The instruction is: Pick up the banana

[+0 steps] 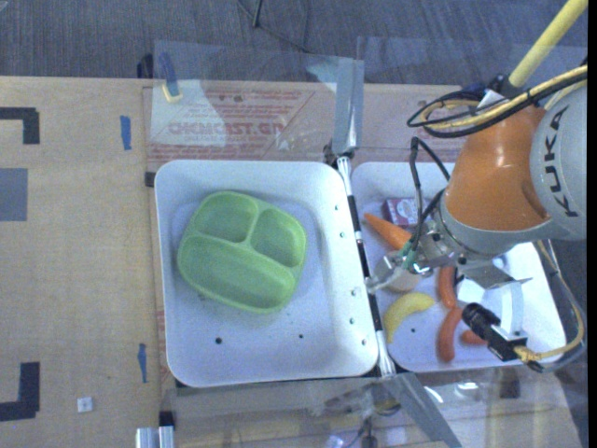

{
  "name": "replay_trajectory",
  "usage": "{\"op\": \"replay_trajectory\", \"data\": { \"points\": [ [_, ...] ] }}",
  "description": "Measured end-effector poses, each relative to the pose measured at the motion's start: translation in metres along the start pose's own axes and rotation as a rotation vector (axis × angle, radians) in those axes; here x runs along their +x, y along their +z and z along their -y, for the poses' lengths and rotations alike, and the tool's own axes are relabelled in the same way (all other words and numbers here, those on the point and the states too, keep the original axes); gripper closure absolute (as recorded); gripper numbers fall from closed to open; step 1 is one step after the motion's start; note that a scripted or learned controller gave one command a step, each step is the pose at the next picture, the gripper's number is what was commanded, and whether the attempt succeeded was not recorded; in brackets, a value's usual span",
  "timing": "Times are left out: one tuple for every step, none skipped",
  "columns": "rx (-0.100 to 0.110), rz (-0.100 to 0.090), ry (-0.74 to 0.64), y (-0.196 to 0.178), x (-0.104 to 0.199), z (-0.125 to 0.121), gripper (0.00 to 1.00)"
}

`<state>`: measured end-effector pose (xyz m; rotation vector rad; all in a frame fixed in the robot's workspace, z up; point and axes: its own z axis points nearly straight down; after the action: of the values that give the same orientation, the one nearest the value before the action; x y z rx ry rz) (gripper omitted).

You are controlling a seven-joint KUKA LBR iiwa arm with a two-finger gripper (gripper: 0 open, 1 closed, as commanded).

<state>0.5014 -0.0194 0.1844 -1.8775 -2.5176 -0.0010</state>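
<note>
The yellow banana (406, 311) lies curved on the floor of the right bin (550, 329), near its front left corner. My gripper (403, 267) hangs from the orange-banded wrist just above and behind the banana, over the bin's left-middle. Nothing shows between gripper and banana, and the banana rests on the bin floor. The wrist hides part of the bin's middle.
An orange carrot (384, 230) and a purple packet (403, 211) lie behind the gripper. Red sausages (447, 334) lie right of the banana. The left bin (187, 343) holds a green divided plate (243, 250). A metal divider (359, 259) separates the bins.
</note>
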Motion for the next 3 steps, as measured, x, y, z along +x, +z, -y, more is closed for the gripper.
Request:
{"op": "replay_trajectory", "data": {
  "points": [
    [0.002, -0.001, 0.074, 0.0, 0.017, 0.018, 0.0],
    [0.0, 0.001, 0.096, 0.0, 0.036, 0.013, 0.0],
    [-0.001, 0.001, 0.039, 0.0, 0.086, -0.002, 0.0]
  ]
}}
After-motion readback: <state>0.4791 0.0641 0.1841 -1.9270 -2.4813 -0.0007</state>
